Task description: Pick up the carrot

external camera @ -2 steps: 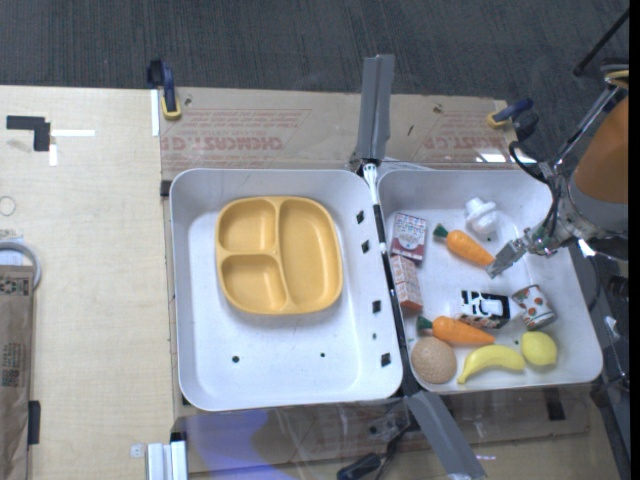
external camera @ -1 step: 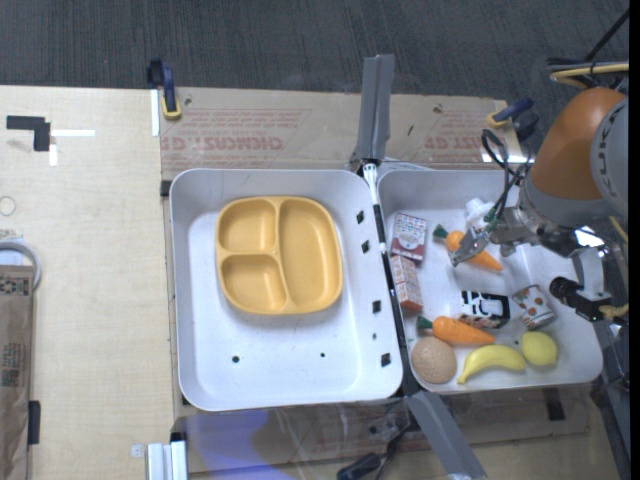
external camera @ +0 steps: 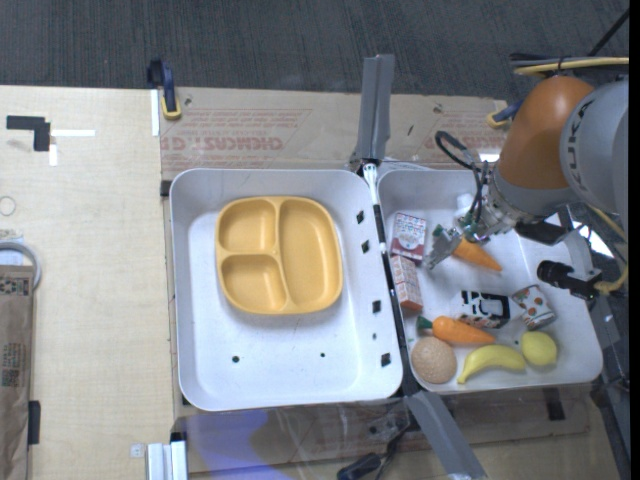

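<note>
Gripper [external camera: 462, 236] touching carrot [external camera: 477, 255]

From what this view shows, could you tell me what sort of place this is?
Probably a robot lab's picking bench: two white bins taped to cardboard, toy food such as a carrot and banana, and a grey arm.

A grey arm [external camera: 600, 138] is seen, with a rounded orange band [external camera: 540, 133] wrapped above the wrist. Dark lettering is printed on the grey casing just beside that band. Black cables are looped near the band, and a metallic gripper [external camera: 455, 238] is mounted below it.
</note>
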Action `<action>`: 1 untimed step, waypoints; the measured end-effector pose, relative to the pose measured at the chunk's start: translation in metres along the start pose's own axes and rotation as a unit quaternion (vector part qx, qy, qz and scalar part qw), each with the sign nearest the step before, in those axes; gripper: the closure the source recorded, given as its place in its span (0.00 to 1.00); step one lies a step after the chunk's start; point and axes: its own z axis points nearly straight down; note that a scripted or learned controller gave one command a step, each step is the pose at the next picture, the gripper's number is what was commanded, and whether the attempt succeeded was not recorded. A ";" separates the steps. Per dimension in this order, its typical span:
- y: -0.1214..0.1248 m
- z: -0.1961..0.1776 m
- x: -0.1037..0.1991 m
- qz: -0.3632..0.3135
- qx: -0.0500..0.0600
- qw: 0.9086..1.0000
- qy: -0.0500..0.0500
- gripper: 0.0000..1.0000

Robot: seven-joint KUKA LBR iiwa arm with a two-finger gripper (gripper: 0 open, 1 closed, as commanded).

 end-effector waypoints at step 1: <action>0.002 -0.011 -0.002 0.000 -0.006 1.000 -0.005 1.00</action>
